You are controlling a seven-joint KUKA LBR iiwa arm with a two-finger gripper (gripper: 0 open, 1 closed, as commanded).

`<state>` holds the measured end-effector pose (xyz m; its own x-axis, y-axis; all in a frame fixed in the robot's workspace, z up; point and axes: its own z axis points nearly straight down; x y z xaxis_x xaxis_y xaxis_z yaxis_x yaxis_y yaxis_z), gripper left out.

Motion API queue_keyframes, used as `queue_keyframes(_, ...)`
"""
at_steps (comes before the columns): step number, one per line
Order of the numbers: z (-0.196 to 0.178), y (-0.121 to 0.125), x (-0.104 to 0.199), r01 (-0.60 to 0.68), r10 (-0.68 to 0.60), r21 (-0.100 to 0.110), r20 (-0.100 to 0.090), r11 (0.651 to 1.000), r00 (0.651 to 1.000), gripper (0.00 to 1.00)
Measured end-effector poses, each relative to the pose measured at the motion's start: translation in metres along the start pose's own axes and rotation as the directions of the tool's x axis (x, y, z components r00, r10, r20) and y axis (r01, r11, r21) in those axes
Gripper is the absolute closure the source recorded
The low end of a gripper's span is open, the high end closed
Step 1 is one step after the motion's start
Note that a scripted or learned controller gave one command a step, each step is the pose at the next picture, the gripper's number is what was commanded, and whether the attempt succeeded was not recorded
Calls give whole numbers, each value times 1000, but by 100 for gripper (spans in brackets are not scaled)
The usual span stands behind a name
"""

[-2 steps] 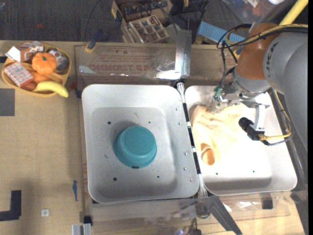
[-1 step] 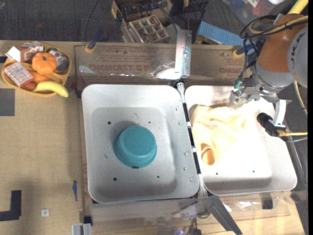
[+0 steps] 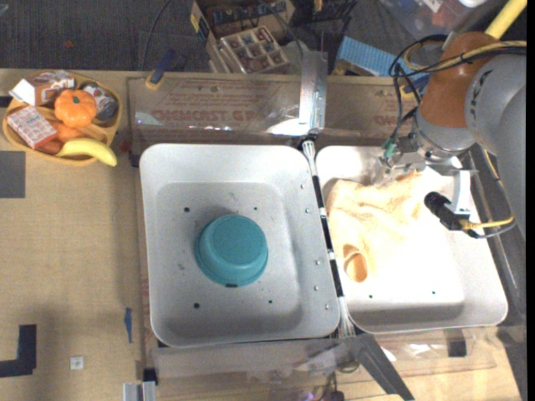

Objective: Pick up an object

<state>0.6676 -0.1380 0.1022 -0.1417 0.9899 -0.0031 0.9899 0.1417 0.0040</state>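
Observation:
A teal bowl [image 3: 233, 250] lies upside down in the middle of the left bin [image 3: 167, 170]. In the right bin [image 3: 443, 303] a pale yellow cloth [image 3: 376, 215] is crumpled over the bin's upper left part. A small orange piece [image 3: 356, 265] lies at the cloth's lower edge. The gripper [image 3: 394, 167] hangs from the grey arm at the right bin's far edge, low over the cloth's upper rim. Its tips are lost against the bright cloth and bin.
A plate of toy fruit [image 3: 63, 117] with a pumpkin and a banana sits at the far left of the bench. A black cable fitting [image 3: 447, 210] hangs off the arm over the right bin. A clear plastic wall [image 3: 226, 114] stands behind the bins.

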Motion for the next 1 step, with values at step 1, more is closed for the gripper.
queue_keyframes(1,-64,-43,-11,-18,18,3,-2,1000,1000,0)
